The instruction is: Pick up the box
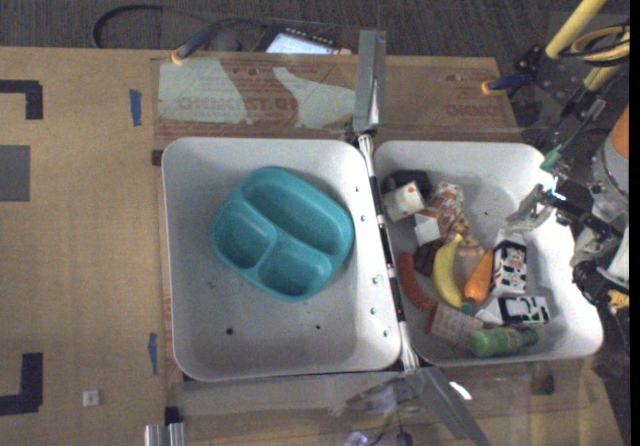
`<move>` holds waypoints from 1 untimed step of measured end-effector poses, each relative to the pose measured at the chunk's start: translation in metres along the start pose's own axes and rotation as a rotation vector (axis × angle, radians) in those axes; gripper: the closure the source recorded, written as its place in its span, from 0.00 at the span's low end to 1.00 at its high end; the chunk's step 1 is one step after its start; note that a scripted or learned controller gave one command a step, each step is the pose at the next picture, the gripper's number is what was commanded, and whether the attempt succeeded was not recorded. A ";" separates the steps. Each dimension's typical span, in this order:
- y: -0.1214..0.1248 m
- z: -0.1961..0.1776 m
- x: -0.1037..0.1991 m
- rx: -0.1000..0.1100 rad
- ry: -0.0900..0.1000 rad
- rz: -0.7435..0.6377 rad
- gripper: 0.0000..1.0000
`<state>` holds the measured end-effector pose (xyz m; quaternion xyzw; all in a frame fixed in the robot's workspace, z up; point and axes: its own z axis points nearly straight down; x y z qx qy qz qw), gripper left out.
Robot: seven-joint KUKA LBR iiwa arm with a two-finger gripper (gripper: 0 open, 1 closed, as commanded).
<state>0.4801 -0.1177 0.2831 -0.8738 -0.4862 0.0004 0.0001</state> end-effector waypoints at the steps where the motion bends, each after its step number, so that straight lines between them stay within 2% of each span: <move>1: 0.000 0.172 0.017 -0.031 0.009 -0.065 0.00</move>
